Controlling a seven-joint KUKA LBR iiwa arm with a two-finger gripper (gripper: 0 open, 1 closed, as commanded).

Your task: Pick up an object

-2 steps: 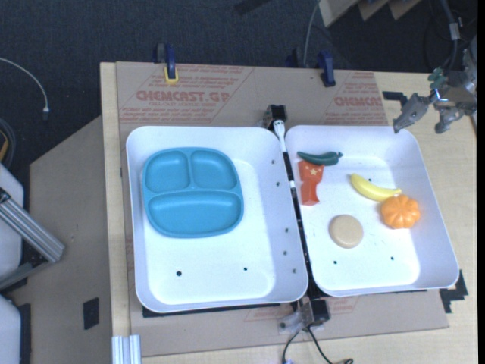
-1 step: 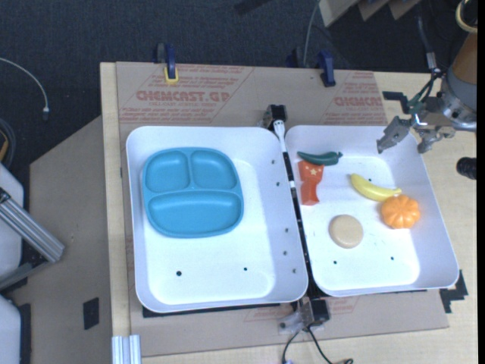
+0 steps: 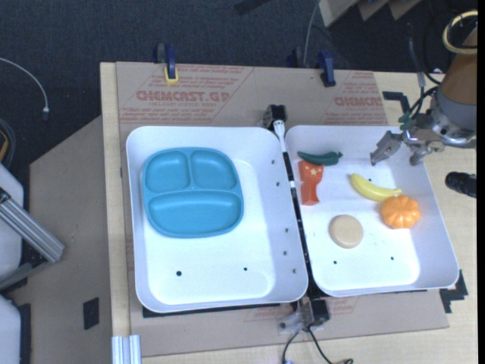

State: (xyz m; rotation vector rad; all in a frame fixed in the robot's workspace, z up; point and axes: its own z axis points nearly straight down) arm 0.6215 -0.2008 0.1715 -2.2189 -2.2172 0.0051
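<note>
gripper poised over right bin, nothing held

the gripper (image 3: 400,149) is seen above the far right part of the right bin (image 3: 436,260), its fingers (image 3: 381,152) spread apart with nothing between them. the banana (image 3: 373,188) is laid just below it, its long axis slanted from upper left to lower right, its lower end touching the orange pumpkin (image 3: 400,211). a beige round disc (image 3: 347,230) is set nearer the front. an orange carrot (image 3: 310,183) is stood lengthwise by the left wall, with a dark green pepper (image 3: 320,157) above it. a blue divided plate (image 3: 193,192) is placed in the left bin (image 3: 220,283).
</note>
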